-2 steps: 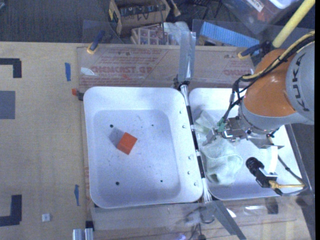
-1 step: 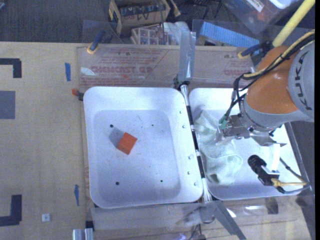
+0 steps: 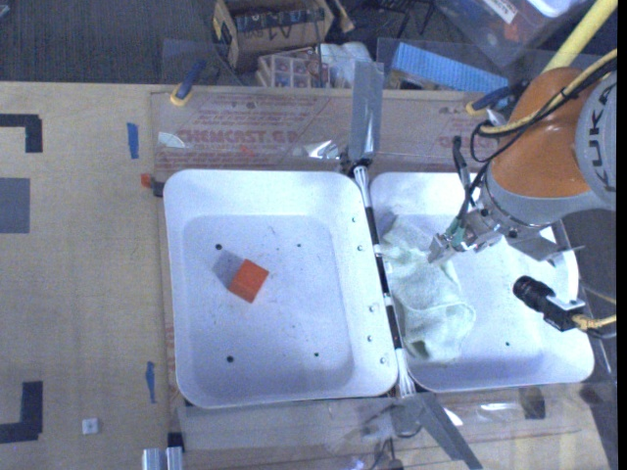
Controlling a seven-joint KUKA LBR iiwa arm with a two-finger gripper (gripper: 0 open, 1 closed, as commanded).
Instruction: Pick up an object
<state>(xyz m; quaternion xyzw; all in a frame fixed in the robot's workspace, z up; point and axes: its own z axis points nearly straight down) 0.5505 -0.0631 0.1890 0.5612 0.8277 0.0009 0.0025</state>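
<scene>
A pale green-white cloth point(image 3: 423, 290) lies crumpled along the left side of the right bin point(image 3: 529, 355). My gripper point(image 3: 441, 247) hangs over the cloth's upper right part, its tips close to or touching the fabric. An orange-red block point(image 3: 249, 280) sits in the left bin point(image 3: 265, 360), left of its middle. The arm, with its orange band, comes in from the upper right.
A black cylindrical part point(image 3: 537, 295) on the arm's side juts over the right bin. A raised rim point(image 3: 377, 282) divides the two bins. Cardboard and boxes lie beyond the bins' far edge.
</scene>
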